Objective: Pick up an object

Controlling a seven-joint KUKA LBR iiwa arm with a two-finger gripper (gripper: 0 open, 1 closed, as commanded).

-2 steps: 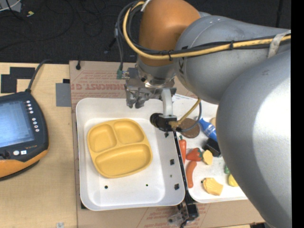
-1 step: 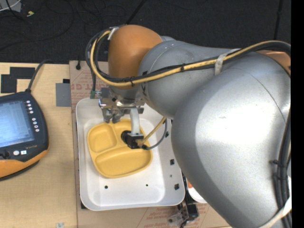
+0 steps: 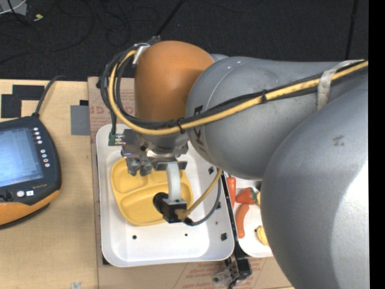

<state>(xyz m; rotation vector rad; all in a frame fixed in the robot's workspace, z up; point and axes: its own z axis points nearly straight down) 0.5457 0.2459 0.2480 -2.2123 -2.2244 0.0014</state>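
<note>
The arm [image 3: 289,119] covers most of your view from 3 o'clock. Below it, the left bin [image 3: 156,245] holds the one thing worth going for: a yellow divided plate [image 3: 129,197], lying flat in the bin's middle and 12 o'clock half, with bare floor toward 6 o'clock. The gripper [image 3: 141,168] hangs over the plate's 12 o'clock edge; you cannot tell how far open it is, and nothing shows in its grasp.

A flat plate gives no body to pinch, so I'd aim for the raised rim and come straight down.

The wrist hides much of the plate, so its long axis is unclear; a divider ridge seems to run from 9 to 3 o'clock.
</note>
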